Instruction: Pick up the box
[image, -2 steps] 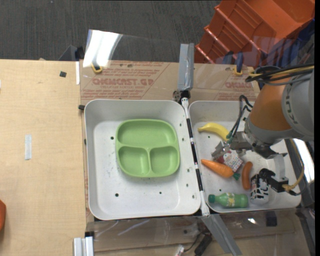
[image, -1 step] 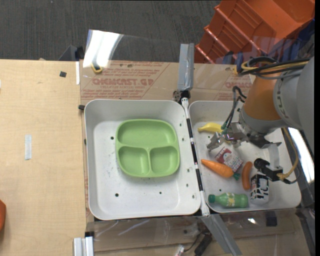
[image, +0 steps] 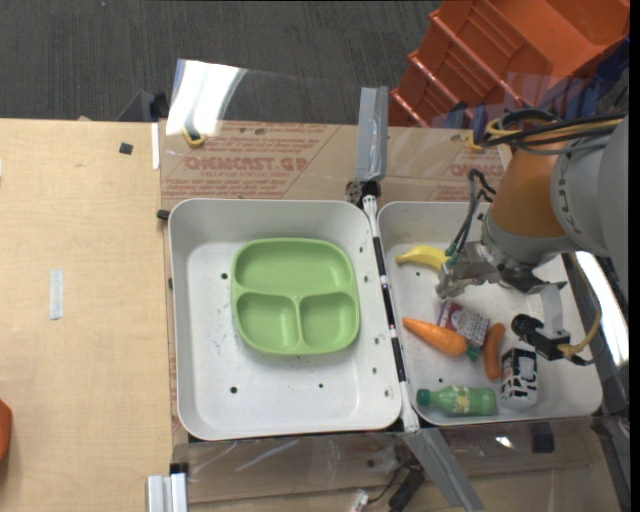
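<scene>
The box (image: 467, 324) lies tilted, long axis running upper-left to lower-right, below the gripper (image: 452, 283), grip state unclear.

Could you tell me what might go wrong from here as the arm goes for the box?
The small red-and-white box lies touching the orange plastic carrot, so the pincer may catch the carrot or push the box aside. The yellow toy banana lies close beside the pincer and could get nudged.
</scene>
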